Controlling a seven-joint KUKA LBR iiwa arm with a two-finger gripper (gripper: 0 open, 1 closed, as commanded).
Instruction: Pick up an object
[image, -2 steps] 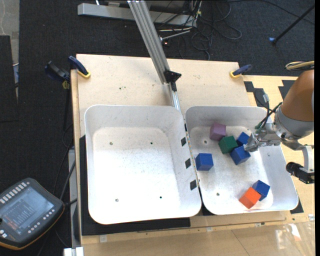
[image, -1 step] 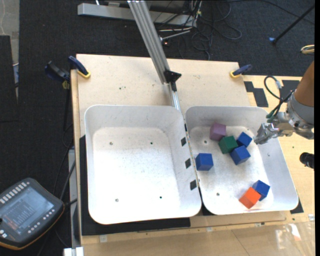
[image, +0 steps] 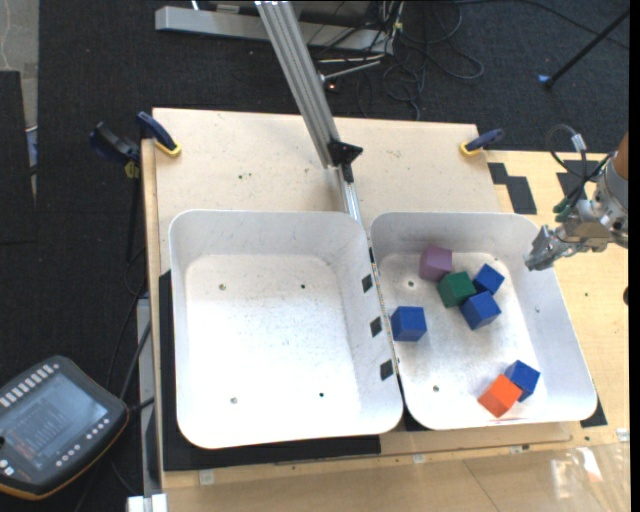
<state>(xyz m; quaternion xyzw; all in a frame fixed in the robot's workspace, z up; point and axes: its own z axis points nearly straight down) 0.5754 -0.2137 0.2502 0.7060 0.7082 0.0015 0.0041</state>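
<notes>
Gripper: above right bin's upper right rim, nothing between fingers; grip state impossible to tell. Pick not yet done.
Right bin: purple cube, green cube, blue cubes touching beside it, lone blue cube, orange cube against another blue.
Left bin: speckled.
Counter: pale board, clamps at corners.
Floor: dark, cables; pendant lower left.

arm: grey metal wrist | hand: grey, small, tapered | cable: thin dark loop over wrist, green bits beside it
</notes>
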